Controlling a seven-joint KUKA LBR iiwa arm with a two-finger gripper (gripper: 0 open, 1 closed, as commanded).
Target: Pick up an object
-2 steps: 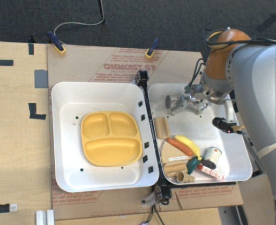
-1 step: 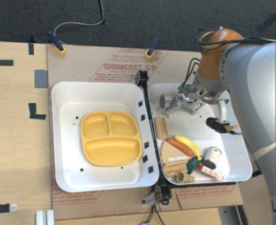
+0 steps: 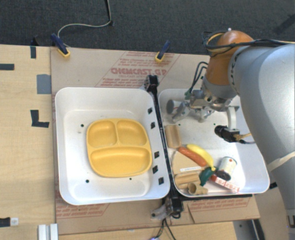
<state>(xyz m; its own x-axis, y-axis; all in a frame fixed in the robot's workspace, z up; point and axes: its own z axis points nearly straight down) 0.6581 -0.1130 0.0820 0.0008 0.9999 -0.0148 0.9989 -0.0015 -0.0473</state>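
In the right bin (image 3: 247,154), my gripper (image 3: 183,110) hangs over the bin's far left part, a little above a small wooden block (image 3: 173,135). I see nothing held in it. Toward the front of this bin lie a yellow banana (image 3: 201,154), an orange carrot (image 3: 189,155), a green toy piece (image 3: 206,175), a wooden cylinder (image 3: 186,177), a white and black can (image 3: 228,165) and a red and white tube (image 3: 226,184). These sit clustered together, in front of the gripper.
The left bin (image 3: 69,134) holds a yellow divided plate (image 3: 119,147) in its middle. A black divider (image 3: 156,129) runs between the two bins. The grey arm (image 3: 267,99) covers the right bin's far right side.
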